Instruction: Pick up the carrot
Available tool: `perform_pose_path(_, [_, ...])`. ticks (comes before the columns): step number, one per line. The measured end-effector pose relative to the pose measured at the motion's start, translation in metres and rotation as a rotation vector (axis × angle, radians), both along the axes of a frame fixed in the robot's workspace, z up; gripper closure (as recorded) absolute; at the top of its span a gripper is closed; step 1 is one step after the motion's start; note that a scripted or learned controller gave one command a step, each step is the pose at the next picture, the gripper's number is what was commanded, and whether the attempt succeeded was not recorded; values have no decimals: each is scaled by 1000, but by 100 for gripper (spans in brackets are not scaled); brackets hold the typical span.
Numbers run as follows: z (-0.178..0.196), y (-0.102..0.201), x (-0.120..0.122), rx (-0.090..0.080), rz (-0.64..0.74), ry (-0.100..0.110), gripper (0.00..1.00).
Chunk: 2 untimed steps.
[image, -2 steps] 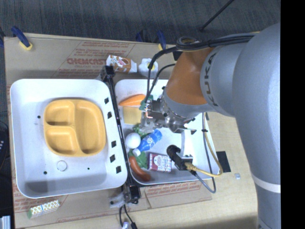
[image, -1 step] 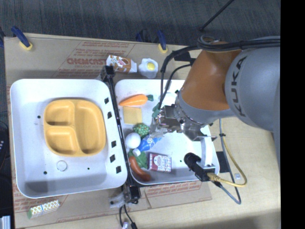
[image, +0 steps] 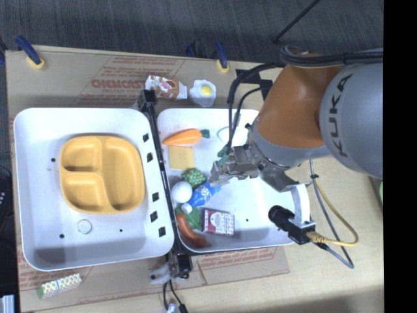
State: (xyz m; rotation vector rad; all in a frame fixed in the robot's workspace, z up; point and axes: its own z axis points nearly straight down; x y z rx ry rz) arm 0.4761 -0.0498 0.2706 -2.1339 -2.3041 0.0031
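A: Where is the carrot [image: 182,136]?

B: In the right-hand bin [image: 260,238], near its upper left corner, lying flat just above a yellow cheese slice [image: 181,157]. Its long axis runs almost across the frame, green top toward the right, tapered tip toward the left and slightly lower.

A: And the gripper [image: 220,173]?

B: Lower and to the right of the carrot, above the bin's middle, close to a blue item [image: 203,193] and a green one [image: 193,177]. I cannot tell whether the jaws stand wide or narrow; the wrist hides them.

A: What could go wrong?

B: My guess: closing along the carrot's length rather than across it would let it slip out, or the descent could nudge the cheese slice or catch the bin wall beside it.
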Motion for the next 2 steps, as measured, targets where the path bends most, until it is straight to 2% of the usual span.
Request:
perform_pose_path(1, [-3,11,0,1,-31,1,100])
perform_pose_path(2, [6,-30,0,0,-46,1,100])
